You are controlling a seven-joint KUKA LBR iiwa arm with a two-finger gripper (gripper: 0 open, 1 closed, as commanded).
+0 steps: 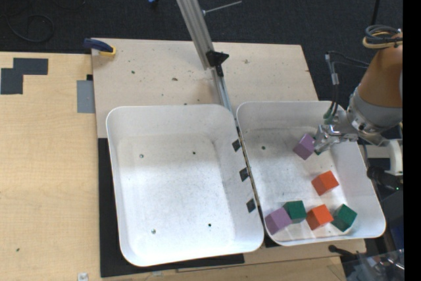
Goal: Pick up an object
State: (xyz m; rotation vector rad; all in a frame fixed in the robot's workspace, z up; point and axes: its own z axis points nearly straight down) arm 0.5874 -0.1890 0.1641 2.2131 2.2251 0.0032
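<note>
My gripper (322, 140) reaches in from the right over the upper part of the right bin (283, 112). A purple cube (304, 147) sits tilted right at the gripper's left tip, touching or nearly touching it; whether it is gripped is unclear. Lower in the same bin lie an orange cube (324, 182), a second orange cube (320, 216), a green cube (295, 210), another green cube (344, 217) and a second purple cube (278, 220).
The left bin (118, 141) stands beside the right one, with black clips (242, 173) along the shared wall. A slanted aluminium bar (194, 16) rises behind the bins. A blue and yellow clamp (99, 46) lies at the bench's far left corner.
</note>
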